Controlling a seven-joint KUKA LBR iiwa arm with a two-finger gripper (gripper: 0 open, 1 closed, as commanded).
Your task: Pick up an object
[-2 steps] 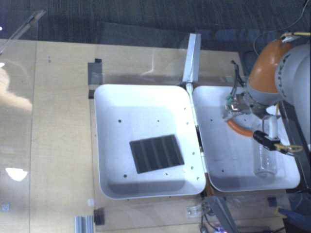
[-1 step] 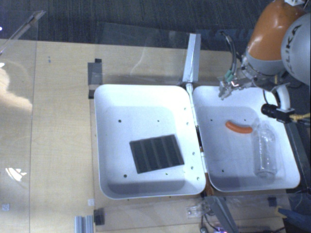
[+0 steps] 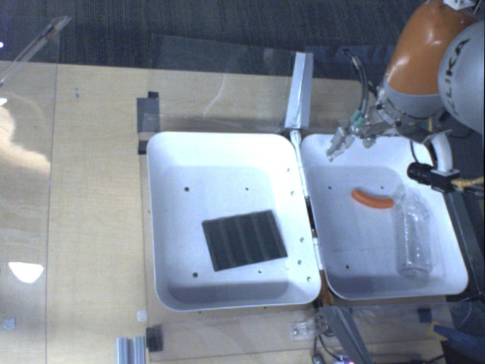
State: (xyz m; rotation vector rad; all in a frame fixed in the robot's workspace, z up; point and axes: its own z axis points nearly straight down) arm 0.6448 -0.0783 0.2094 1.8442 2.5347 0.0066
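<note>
An orange sausage-shaped object (image 3: 373,199) lies in the right bin (image 3: 356,275), near its far side. Beside it, toward the right wall, a clear plastic bottle (image 3: 413,237) lies on its side. A dark ribbed rectangular mat (image 3: 244,239) rests flat in the left bin (image 3: 174,203). My gripper (image 3: 339,144) hangs over the far left corner of the right bin, above and left of the orange object, with nothing seen between its fingers.
The grey arm with its orange band (image 3: 424,48) comes in from the upper right. A metal post (image 3: 298,89) rises behind the seam between the bins. Black cables (image 3: 432,174) hang by the right bin's far right edge.
</note>
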